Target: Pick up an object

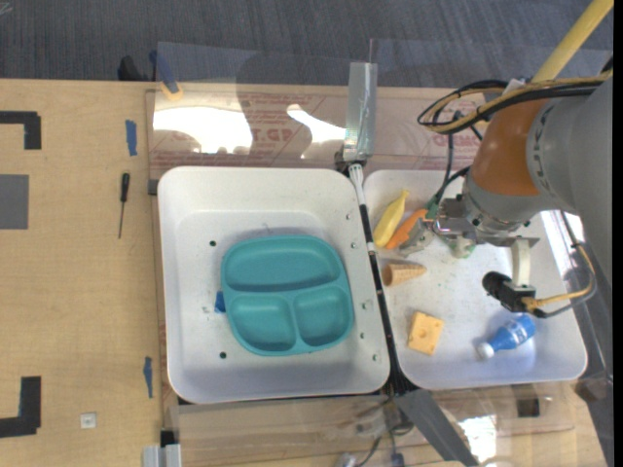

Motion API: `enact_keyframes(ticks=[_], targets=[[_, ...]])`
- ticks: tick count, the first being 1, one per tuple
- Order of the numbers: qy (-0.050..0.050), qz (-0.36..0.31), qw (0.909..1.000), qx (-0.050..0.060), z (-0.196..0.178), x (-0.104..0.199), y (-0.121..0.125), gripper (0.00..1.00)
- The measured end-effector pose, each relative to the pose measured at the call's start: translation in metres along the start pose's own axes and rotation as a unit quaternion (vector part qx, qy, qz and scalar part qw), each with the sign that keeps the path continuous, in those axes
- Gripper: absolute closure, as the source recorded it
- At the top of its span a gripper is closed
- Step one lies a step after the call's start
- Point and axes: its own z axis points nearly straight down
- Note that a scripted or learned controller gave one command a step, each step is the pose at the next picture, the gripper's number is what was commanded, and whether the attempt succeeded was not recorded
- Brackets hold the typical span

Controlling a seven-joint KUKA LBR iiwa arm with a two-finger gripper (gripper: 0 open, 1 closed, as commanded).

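1. Nearest me, I saw a blue bottle (508,337) and a cheese wedge (424,332) lying in the right bin (565,363); both looked light toys, the bottle likely slick and prone to roll.
2. Mid-bin, a cone (404,272) lay well apart from them.
3. Farthest, a banana (390,218) touched a carrot (410,228); I judged the stiff banana best taken across its middle.
4. The gripper (460,242) hung just beside them; I could not tell its opening.
5. The left bin (185,290) held 1 teal tray (287,294).

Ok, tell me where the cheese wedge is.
The cheese wedge lies in the right bin, near its front edge, below the cone and left of the blue bottle.
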Motion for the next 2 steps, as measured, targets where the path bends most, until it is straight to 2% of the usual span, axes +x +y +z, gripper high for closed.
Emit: enact_keyframes(ticks=[1,2], targets=[[0.000,0.043,0.9991,-0.001,0.006,-0.049,0.047,0.00],[0.000,0.087,0.9962,-0.001,0.005,-0.023,0.023,0.00]])
